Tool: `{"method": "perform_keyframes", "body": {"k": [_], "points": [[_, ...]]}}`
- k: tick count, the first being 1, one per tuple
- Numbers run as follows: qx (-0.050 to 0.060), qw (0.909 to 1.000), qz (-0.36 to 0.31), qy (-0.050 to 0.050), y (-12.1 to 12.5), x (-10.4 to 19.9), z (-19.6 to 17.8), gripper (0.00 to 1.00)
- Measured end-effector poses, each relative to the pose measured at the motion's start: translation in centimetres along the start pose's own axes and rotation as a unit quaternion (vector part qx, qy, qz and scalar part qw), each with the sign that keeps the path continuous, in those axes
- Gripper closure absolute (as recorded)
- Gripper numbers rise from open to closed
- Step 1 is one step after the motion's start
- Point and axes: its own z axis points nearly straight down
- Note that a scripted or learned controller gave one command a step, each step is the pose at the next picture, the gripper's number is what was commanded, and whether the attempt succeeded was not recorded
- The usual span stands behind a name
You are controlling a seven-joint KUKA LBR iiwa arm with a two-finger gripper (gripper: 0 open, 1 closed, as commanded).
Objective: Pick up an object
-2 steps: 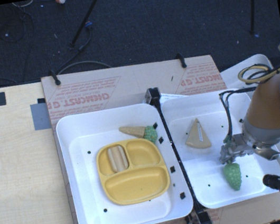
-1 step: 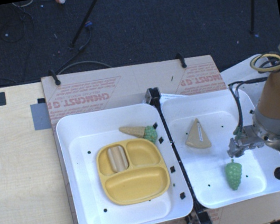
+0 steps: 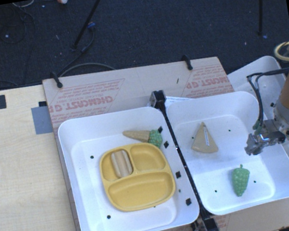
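Right, gripper [image 3: 256, 145] hovering low by the right wall of the right bin [image 3: 212, 107]. Spread or pressed together? Impossible to tell from this slant, too dark and tangled a shape. No catch to call yet.

Two candidates inside the right bin. Green lump [image 3: 240, 179] toward its near-right corner, close to the gripper. Tan wedge [image 3: 204, 140] toward its middle-left, lying flat. Well apart from each other, both clear of the bin's walls.

Left of the right bin, in the left bin [image 3: 81, 178]: yellow tray [image 3: 104, 174] with a tan block [image 3: 121, 163] in one compartment, and a cone [image 3: 137, 135] just beside the tray's far rim. A long reach across, so best ignored.

Likely pick: the green lump, being nearest. To do it well:

- Slide inward off the bin's wall first, then centre squarely above the lump.
- Turn the wrist so the grip goes across its narrow width rather than along its length.
- Drop straight down.
- Looks bumpy and rounded, so apt to squirt sideways if pinched off-centre.
- Close only once low around the body.
- Lift slowly and check for something actually held before calling it.
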Motion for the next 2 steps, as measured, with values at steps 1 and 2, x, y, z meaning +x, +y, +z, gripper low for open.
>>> {"method": "perform_keyframes", "body": {"k": [1,2], "points": [[0.0,1.0,-0.004,0.0,0.0,-0.4,-4.3,1.0],[-0.001,1.0,-0.004,0.0,0.1,-0.5,-9.4,1.0]]}}
